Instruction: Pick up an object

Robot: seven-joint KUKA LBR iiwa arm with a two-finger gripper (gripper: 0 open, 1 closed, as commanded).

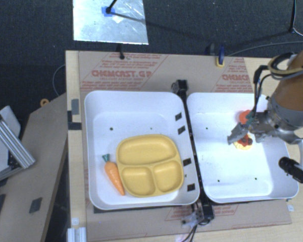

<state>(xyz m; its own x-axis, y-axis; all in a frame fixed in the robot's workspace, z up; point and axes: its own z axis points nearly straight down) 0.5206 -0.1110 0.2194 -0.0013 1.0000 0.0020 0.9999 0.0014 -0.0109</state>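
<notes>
End effector (241,135), grip state unclear, hovers in right bin (212,185); left bin (98,135) holds tray (146,163), carrot (113,175).

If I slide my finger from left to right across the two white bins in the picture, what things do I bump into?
Orange toy carrot → yellow plastic divided plate → grey gripper over the right bin.

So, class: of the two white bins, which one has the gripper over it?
The right bin, where the gripper hovers by a small red-yellow object. The left bin holds a yellow tray and carrot.
</notes>
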